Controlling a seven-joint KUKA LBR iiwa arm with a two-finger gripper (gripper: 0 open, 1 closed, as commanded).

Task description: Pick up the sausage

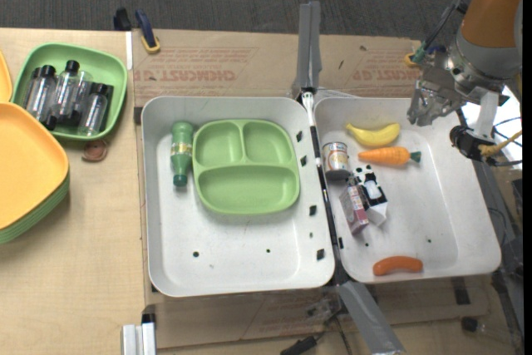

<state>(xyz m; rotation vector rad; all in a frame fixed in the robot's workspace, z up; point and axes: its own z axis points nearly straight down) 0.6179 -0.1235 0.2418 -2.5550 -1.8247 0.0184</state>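
The sausage (pixel 398 265) lies flat near the near edge of the right bin (pixel 465 204), its length running left to right, apart from everything else. Farther in, toward the bin's left wall, a pink packet (pixel 357 208) and a black-and-white item (pixel 371 194) lie touching one another, with a small tin can (pixel 335 156) just beyond them. A carrot (pixel 387 156) sits right of the can, and a banana (pixel 373 133) lies just beyond the carrot.

The gripper (pixel 424 111) hangs over the bin's far right corner, well apart from the sausage; whether its fingers are spread or pressed together cannot be told.

The left bin (pixel 166 253) holds a green divided tray (pixel 246 165) with a green bottle (pixel 180 153) just beside its left edge.
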